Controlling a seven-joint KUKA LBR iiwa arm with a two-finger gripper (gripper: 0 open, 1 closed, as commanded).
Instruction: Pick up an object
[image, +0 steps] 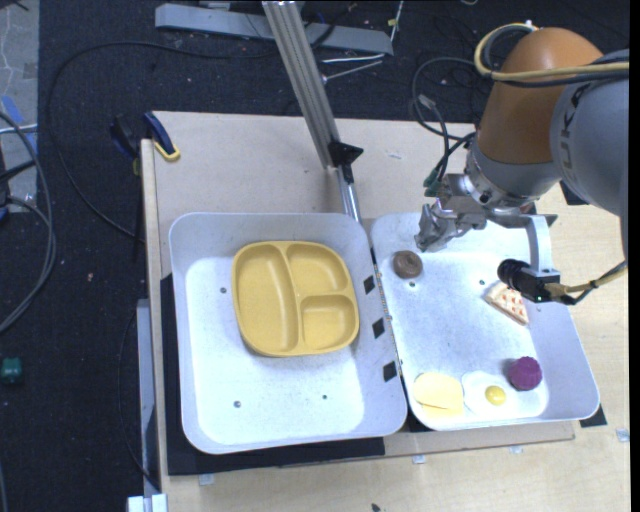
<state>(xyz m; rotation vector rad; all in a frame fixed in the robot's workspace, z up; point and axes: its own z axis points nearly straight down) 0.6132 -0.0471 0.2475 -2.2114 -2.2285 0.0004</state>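
Observation:
My gripper (432, 238) hangs over the far left corner of the right bin (455, 310), just above and to the right of a small brown round piece (407, 264). Nothing shows between its fingers. A waffle-patterned pink and tan slice (507, 302) lies at the bin's right side. Along the near edge sit a pale yellow disc (438, 391), a fried egg toy (489, 393) and a purple ball (524, 373).
The left bin (210, 400) holds a yellow divided plate (295, 297). A metal pole (310, 85) slants down to the gap between the bins. A black clip with a cable (525, 279) hangs over the right bin's far right side.

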